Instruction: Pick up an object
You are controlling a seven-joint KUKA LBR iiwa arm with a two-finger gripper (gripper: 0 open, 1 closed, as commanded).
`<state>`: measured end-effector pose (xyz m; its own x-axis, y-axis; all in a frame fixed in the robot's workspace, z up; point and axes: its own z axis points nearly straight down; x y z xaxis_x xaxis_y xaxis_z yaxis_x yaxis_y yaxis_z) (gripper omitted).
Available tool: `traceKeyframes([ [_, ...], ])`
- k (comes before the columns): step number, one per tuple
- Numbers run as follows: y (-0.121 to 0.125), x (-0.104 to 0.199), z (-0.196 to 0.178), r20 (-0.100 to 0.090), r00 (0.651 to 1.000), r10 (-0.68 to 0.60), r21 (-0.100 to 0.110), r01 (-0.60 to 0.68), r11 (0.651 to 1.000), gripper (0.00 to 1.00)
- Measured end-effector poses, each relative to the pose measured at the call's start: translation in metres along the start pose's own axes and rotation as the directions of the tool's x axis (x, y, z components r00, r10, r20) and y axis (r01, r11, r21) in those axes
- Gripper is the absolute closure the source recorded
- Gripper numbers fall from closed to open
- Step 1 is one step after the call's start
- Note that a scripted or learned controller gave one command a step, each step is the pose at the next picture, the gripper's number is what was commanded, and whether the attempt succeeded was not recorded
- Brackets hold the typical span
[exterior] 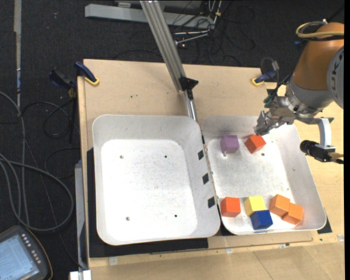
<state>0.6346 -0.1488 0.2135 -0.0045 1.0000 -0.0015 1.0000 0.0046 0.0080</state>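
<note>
A pale wooden bench top (164,90) sits on a dark carpeted floor (44,33). Blue clamps with yellow tips (85,72) grip the bench's far corners. Black cables (33,142) trail across the floor left of the bench. Beyond its far edge lies a grey metal frame (126,12), and a screen (19,257) shows near its left front corner.

Right bin (306,180): white, finely speckled grey. Held a purple cube (229,144) and an orange-red cube (255,144) toward its far edge; along its near edge an orange-red block (230,206), yellow block (254,204), blue block (261,219), two orange blocks (287,209). Left bin (104,164): white, speckled. Table (136,87): tan. Arm (320,63): orange band, grey.
</note>
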Motion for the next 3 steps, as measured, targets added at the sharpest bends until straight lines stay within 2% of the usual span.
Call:
traceKeyframes([
  [1, 0.01, 0.007, -0.051, 0.001, 1.0, 0.0, 0.0, 0.0, 1.0, 1.0],
  [3, -0.001, 0.096, -0.033, -0.003, 1.0, -0.003, 0.01, 0.003, 1.0, 1.0],
])
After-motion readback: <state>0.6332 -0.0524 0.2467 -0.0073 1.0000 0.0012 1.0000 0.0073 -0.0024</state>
